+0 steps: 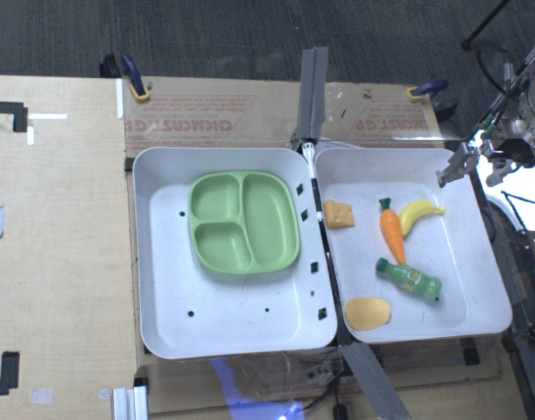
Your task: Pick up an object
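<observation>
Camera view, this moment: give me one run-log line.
end effector: over right bin's far right corner, holding nothing | right bin: banana, carrot, green bottle | left bin: green plate

One fixed cam above bench, looking down at a slant; takes in left bin [153,261] & right bin [477,261] whole, w/ bench top at left; far enough back that dark floor shows beyond.

Carrot [390,234], banana [418,214], green bottle [410,280] lie in right bin [477,313].
</observation>
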Available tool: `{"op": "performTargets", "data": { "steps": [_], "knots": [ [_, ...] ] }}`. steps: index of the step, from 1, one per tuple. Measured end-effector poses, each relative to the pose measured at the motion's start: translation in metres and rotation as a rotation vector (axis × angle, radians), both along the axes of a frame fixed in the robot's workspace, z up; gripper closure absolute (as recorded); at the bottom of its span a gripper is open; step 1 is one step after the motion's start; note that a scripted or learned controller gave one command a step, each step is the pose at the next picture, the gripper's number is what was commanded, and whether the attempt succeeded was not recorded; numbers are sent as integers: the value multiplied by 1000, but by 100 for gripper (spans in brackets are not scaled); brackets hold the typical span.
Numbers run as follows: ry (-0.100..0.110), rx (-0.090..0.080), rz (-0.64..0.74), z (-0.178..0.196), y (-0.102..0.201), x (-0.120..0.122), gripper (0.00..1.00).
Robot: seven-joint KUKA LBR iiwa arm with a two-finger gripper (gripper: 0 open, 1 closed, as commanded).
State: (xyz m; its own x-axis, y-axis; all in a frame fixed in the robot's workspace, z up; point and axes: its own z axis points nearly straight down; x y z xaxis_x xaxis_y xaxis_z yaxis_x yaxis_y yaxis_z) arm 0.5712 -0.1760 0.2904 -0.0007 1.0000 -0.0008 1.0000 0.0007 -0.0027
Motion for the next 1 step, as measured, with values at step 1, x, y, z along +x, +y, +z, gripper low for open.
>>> {"op": "performTargets", "data": {
  "steps": [1],
  "knots": [
    [-1, 1, 166, -177, 6, 33, 0]
  ]
}}
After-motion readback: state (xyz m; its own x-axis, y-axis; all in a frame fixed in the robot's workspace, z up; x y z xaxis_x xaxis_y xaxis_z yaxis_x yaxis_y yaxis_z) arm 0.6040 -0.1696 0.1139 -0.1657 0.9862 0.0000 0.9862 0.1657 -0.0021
